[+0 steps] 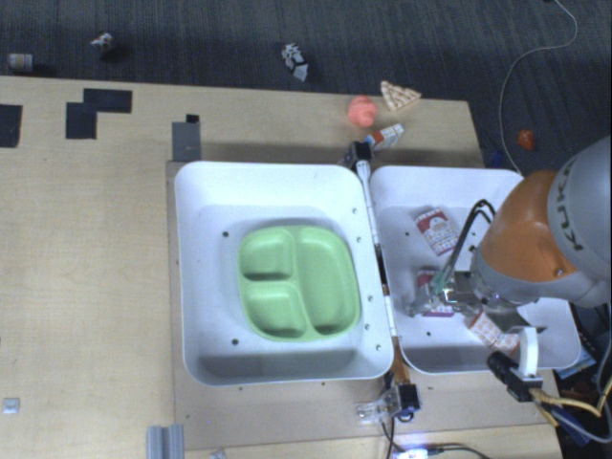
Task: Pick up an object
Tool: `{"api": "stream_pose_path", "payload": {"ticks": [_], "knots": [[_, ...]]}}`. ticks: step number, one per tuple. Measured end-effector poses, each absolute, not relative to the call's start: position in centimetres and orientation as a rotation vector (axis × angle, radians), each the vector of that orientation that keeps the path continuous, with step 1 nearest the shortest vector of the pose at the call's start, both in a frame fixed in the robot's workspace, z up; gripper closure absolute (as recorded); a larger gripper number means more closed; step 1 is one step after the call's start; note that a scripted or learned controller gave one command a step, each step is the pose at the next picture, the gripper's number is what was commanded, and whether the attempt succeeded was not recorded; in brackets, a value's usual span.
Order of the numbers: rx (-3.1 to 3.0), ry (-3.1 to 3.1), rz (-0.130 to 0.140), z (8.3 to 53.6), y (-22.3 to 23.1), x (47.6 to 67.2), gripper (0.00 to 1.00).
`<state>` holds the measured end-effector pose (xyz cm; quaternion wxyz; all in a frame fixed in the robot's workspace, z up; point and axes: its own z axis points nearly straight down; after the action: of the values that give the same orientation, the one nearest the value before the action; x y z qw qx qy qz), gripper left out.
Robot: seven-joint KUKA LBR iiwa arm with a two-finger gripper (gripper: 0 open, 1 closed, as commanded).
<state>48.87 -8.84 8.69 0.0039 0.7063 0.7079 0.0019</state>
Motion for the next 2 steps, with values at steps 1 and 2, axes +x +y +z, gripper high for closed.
{"api": "stream_pose_path", "payload": {"ticks": [1,2], "knots": [[2.208,2.217,0.014,9.8,-8.8,49.1,1.0],[2.216,2.225,0.005,18.5,-0.4,48.8,1.0]]}}
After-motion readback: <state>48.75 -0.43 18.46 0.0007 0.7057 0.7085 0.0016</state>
